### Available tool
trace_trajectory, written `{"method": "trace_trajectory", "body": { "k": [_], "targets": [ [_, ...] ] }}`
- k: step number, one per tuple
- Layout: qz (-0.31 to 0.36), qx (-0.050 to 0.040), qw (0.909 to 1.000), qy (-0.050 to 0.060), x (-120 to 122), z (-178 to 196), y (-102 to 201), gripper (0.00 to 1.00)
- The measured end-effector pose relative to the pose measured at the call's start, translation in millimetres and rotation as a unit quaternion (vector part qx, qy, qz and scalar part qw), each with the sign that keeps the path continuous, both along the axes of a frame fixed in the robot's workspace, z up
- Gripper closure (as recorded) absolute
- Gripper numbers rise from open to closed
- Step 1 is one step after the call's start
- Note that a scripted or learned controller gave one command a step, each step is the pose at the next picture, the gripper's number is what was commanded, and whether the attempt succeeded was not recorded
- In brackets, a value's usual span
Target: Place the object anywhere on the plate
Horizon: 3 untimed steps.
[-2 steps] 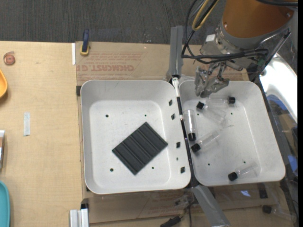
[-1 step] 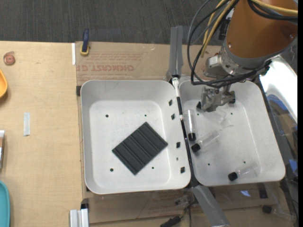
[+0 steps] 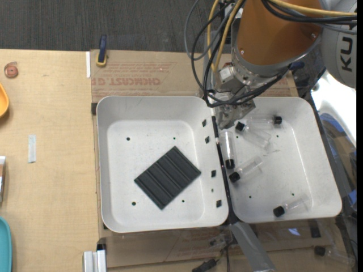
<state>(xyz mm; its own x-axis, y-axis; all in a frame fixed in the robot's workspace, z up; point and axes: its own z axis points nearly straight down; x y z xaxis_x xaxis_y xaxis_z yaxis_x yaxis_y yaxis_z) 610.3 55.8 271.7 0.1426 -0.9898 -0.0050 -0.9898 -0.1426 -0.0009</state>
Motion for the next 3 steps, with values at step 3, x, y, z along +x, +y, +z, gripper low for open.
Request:
{"method": "trace_trajectory", "body": {
  "k": [3],
  "targets": [
    [0.481,0.0007,0.8765,0.0,-106.4,4.9,-22.2,1.0]
  ]
}}
